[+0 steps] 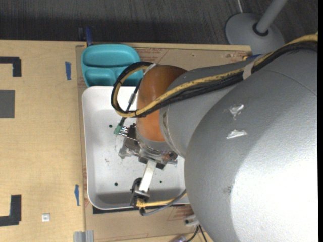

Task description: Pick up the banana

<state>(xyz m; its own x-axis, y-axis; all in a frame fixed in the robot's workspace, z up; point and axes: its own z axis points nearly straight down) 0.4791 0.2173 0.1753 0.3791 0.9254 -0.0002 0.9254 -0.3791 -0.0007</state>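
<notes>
**Obs:** Left to right. The tan worktop (40,135) carries blue tape marks (68,70). Next is the white bin (98,150), with its floor open to view on the 9 o'clock side. A teal tray (108,64) sits just beyond the bin's rim at 12 o'clock.

**Chk:** And the claw?

**Obs:** The claw (144,154) hangs low over the middle of the bin, under the orange band (151,105). The grey arm (252,150) reaches in from 3 o'clock and covers the bin's right part. Whether the claw is released or clenched cannot be told from this angle.

**Chk:** Where is the banana?

**Obs:** Its place cannot be told. Best judgement is that it lies under the arm's cover toward 3 o'clock, or beneath the claw itself.

**Chk:** The step in hand is judged to be the descent to grasp. To do it well, the claw should straddle the fruit across its narrow width, near the middle of the curve and not at a tip. It should close gently, since the skin bruises, and then lift straight up. The try counts only once yellow shows held in the claw.
</notes>
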